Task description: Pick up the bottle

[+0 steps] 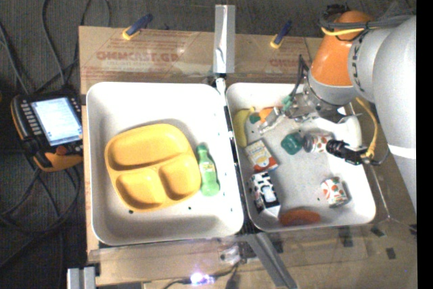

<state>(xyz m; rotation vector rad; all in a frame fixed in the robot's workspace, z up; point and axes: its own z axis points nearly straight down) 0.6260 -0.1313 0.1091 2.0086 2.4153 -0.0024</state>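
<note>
The green bottle (208, 170) lies in the left bin (95, 145), touching the right edge of the yellow tray (152, 164). The hand (289, 107) hangs over the right bin (362, 203), above a teal cup (292, 143) and small cartons (259, 156); whether it is released or clenched cannot be told.

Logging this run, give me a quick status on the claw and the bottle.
Claw over right bin, finger state unclear. Green bottle lying in left bin, beside yellow tray. Nothing on top of the bottle.
</note>
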